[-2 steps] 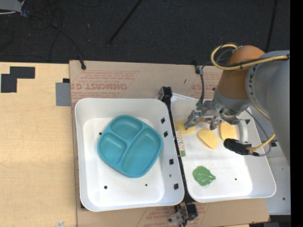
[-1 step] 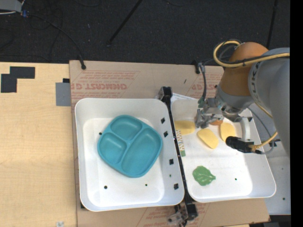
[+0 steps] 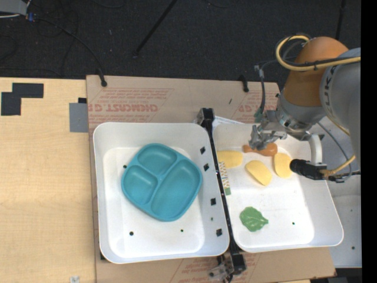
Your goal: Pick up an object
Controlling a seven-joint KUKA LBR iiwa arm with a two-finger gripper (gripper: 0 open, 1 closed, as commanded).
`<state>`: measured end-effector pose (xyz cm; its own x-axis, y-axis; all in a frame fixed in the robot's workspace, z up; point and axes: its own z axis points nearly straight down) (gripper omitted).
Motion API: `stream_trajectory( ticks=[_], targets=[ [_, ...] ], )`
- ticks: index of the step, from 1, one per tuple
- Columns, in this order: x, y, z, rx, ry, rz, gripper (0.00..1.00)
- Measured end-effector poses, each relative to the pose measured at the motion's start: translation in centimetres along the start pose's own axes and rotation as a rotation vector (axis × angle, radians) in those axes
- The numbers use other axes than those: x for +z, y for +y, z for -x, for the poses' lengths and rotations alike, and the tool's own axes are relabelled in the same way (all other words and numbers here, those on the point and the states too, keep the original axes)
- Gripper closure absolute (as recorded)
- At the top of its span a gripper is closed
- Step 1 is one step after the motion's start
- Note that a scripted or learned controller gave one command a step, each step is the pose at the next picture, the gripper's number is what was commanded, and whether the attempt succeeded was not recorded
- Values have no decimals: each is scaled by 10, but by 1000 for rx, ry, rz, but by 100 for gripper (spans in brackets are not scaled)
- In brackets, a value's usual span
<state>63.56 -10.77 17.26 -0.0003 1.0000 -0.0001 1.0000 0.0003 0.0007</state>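
Camera view, looking down at a slant on two white bins. Reaching in from the right – the grey arm point(image 3: 330, 93) with its orange band, the gripper point(image 3: 262, 141) hanging low over the far part of the right bin point(image 3: 306, 232), directly above a small orange piece point(image 3: 266, 150) and seeming to touch it; no telling whether anything is being gripped. Lying around it in that bin – three yellow pieces: one point(image 3: 230, 158) to the left near the divider, one point(image 3: 258, 172) in the middle, one point(image 3: 282, 164) to the right, just beside the orange piece. Sitting nearer the front, well apart from the gripper, a green leafy piece point(image 3: 253, 219). Resting in the left bin point(image 3: 109, 229), a teal sectioned plate point(image 3: 161, 181), tilted askew.
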Motion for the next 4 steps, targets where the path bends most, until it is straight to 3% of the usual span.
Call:
stream_trajectory(
  ticks=[1,2,4],
  targets=[
    [-61,-1,8,3,-1,2,100],
    [-95,-1,9,0,-1,1,100],
    [-79,-17,-72,-3,1,-6,100]
  ],
)
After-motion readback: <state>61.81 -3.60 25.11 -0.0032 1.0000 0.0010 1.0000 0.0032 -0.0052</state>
